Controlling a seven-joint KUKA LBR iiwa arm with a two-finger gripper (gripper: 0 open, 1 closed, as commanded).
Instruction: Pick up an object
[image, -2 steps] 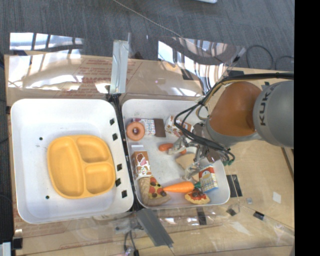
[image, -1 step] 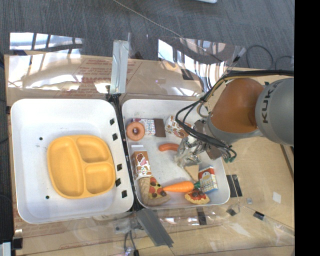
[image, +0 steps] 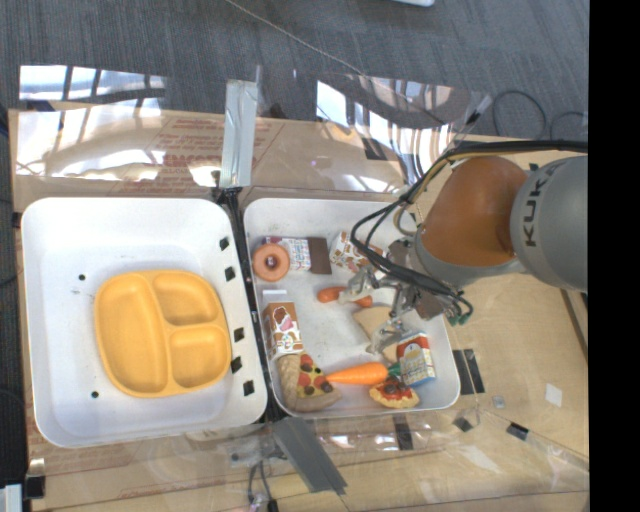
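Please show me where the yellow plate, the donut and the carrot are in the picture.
yellow plate (image: 160, 332): camera view, point on the ridge where its three compartments meet.
donut (image: 271, 262): camera view, point on its ring, at the hole's edge.
carrot (image: 356, 375): camera view, point on the middle of its orange body.

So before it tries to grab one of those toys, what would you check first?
1. Gripper is over the right bin: ok.
2. Toys within reach, such as the carrot and the small carton: ok.
3. Something between the fingers already: cannot tell, the wrist hides them.
4. Room around the target: not ok, the carrot lies against the pizza slice.
5. Yellow divided tray in the left bin lies apart from the arm: ok.
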